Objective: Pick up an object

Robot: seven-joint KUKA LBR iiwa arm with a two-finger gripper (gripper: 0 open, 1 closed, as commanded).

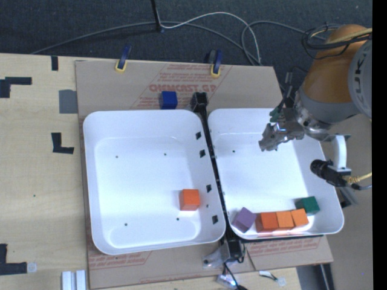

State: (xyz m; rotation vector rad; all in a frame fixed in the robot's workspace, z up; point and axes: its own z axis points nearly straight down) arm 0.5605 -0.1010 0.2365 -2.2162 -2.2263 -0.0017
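Note:
My gripper [268,142] hangs over the upper middle of the right bin [254,116], reaching in from the right, with nothing visibly held. Along the front wall of that bin sit a purple block [243,219], an orange block [266,222] touching a second orange block [284,220], a lighter orange one [300,217] and a green block [309,205]. A lone orange cube [190,199] lies in the left bin [97,162], near its front right. All these blocks are well in front of the gripper.
A blue block [169,99] rests on the cardboard behind the left bin. Black clips [199,101] join the bins along the divider. Cables run across the dark floor at the back. A black fitting [326,171] projects from the arm over the right bin's right rim.

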